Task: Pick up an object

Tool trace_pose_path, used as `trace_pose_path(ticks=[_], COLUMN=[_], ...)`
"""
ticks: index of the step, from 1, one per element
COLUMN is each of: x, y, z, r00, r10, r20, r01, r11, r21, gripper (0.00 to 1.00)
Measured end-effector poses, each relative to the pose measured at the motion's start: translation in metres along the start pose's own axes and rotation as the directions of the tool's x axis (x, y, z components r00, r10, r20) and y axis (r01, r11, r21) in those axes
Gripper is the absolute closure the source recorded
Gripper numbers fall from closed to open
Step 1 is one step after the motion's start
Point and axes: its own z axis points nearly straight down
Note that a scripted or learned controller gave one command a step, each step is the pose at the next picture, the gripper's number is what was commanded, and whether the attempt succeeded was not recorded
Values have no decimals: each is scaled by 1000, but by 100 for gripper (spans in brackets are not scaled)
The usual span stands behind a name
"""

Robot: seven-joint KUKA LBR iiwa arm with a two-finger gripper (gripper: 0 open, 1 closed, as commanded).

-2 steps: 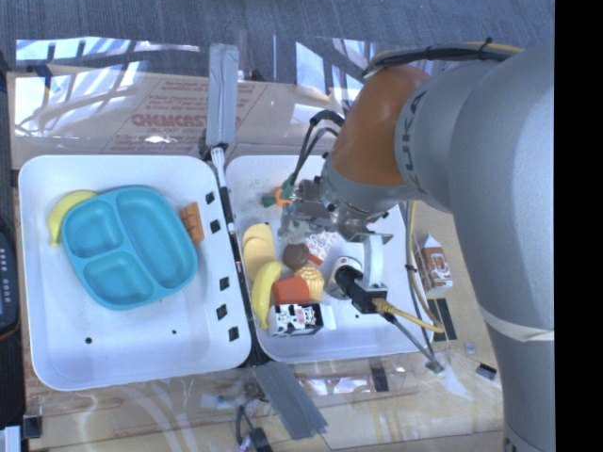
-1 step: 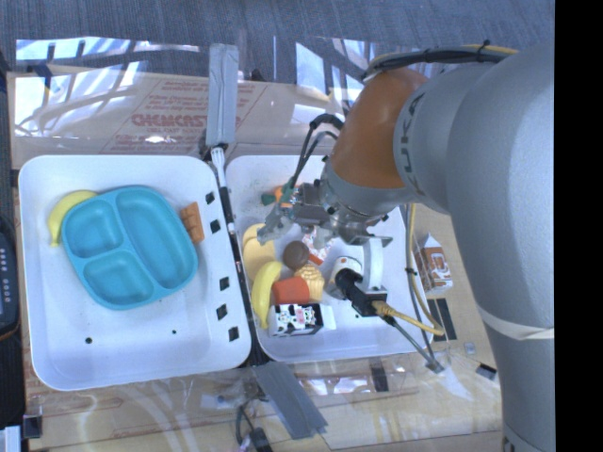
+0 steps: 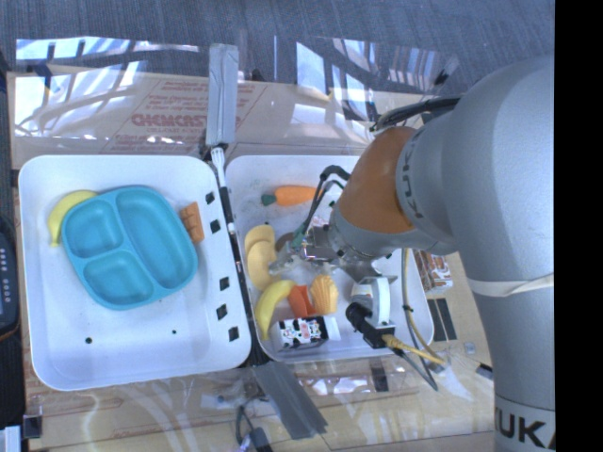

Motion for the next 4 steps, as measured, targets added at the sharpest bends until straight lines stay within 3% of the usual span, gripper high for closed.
trace_pose_path(ticks=[1,2,3,4], x=[-4,-4,96,183], y=[-39,-37,-34,-19], z=[1,-10,-102,-117], r00=[999,998,1000,915], r10=[-54,-59,17,-403], r20=[-3,-2,-5,-2], r01=[54,59,-17,403], r11=[999,998,1000,915], r21=[2,-2,-2,0], gripper=[0,100,100,100])
